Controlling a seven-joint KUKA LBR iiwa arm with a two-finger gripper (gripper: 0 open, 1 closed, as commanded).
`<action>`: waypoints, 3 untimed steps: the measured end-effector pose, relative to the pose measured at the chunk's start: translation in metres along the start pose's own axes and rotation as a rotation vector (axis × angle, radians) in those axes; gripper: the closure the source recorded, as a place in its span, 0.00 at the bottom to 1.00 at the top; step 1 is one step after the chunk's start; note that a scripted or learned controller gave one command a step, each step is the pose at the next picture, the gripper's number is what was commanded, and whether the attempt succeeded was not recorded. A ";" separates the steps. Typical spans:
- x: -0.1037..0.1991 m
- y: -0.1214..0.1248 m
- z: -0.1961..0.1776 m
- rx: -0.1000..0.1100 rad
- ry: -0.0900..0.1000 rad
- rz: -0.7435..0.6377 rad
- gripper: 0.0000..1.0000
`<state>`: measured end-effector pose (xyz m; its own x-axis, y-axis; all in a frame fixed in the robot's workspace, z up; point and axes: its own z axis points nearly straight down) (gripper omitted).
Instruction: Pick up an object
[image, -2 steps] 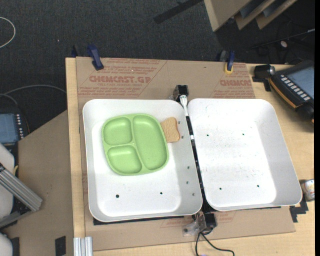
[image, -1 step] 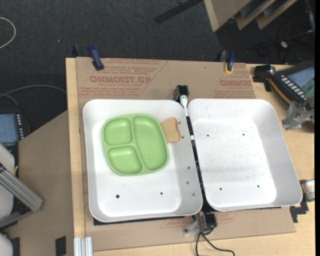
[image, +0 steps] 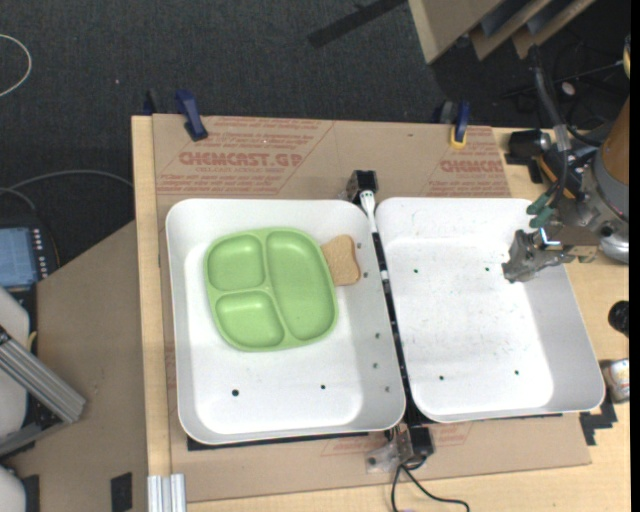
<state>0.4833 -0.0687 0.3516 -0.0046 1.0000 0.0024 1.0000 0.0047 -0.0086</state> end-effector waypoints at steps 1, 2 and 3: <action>0.079 -0.004 0.020 -0.003 0.000 -0.004 1.00; 0.150 -0.003 -0.052 -0.019 0.000 -0.003 1.00; 0.170 -0.004 -0.099 -0.015 -0.001 0.001 1.00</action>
